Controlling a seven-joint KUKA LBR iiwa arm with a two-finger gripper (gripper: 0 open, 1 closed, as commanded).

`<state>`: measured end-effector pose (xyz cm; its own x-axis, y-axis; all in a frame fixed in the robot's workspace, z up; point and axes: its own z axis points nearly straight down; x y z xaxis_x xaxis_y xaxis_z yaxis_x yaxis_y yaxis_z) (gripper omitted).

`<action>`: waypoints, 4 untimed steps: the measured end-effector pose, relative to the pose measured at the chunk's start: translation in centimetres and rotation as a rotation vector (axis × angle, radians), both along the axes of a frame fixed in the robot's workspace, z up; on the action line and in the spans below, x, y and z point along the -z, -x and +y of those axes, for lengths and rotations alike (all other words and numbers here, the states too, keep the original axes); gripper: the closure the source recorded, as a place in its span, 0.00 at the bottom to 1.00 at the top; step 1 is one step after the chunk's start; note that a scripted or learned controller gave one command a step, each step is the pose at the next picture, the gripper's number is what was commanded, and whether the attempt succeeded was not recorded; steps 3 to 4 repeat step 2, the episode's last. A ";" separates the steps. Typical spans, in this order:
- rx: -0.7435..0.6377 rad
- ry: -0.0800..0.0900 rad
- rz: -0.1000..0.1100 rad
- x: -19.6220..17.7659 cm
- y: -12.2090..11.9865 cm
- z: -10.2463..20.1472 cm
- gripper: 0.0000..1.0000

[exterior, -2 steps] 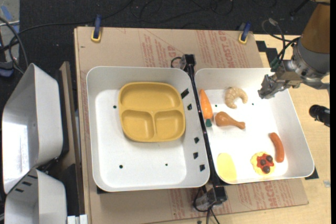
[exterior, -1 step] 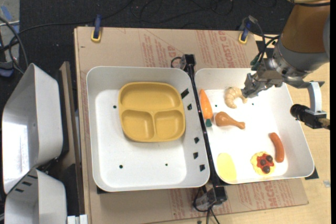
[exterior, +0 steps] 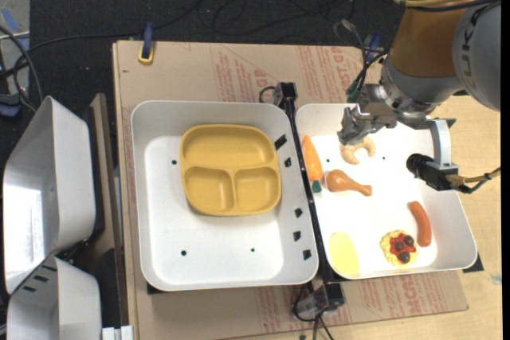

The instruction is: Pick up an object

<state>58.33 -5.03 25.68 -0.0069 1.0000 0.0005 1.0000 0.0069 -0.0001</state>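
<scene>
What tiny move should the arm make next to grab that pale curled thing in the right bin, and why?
Probably a short, straight drop. The tool hangs directly over the pale curled piece near the back of the right bin, seemingly just above it. The carrot and drumstick lie apart from it, so nothing crowds the descent.

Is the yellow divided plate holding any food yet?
Empty. All three compartments of the yellow plate show bare; it lies flat in the left bin.
</scene>
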 end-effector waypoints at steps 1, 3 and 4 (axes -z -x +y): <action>-0.002 -0.001 -0.001 -0.2 -0.4 5.9 1.00; -0.001 -0.001 0.003 1.8 0.0 11.6 1.00; -0.001 -0.001 0.003 1.8 0.0 11.6 1.00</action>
